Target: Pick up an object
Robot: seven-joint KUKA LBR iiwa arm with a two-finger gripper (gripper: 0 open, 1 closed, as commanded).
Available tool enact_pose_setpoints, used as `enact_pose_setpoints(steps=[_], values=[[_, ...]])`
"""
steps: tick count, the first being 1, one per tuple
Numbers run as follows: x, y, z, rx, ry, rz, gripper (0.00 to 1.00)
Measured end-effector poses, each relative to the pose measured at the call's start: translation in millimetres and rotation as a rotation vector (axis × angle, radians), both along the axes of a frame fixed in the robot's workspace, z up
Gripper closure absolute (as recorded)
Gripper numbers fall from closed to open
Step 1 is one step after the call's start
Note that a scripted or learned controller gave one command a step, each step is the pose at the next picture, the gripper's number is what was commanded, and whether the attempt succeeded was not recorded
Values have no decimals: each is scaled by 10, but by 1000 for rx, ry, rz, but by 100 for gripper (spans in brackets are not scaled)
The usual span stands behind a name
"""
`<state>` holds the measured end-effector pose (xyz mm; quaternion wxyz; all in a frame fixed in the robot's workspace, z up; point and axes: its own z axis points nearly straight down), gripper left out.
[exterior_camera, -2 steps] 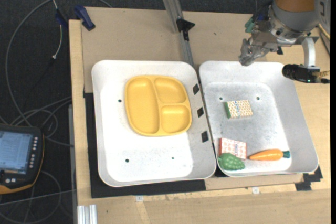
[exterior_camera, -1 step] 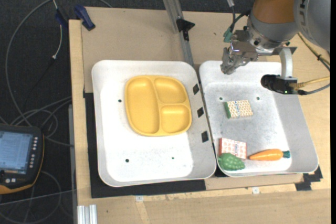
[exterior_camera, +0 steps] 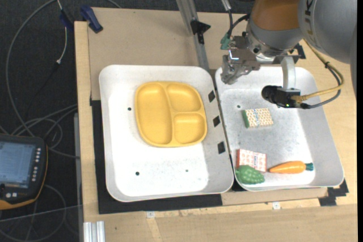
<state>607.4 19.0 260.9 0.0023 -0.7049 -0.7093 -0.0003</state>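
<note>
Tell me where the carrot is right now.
The carrot lies in the right bin, near its front right corner, just right of the red and white box and the green vegetable.

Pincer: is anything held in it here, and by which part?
Nothing is held. The pincer hangs above the right bin's far left corner, apart from the box, carrot and grapes.

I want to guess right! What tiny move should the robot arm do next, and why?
Probably slide toward the sponge and lower. The gripper hangs over the right bin's far corner with nothing seen between its fingers, and the sponge lies closest.
</note>
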Motion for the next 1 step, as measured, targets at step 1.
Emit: enact_pose_setpoints(steps=[1], values=[[-126, 534, -166, -1, 2, 0, 100]])
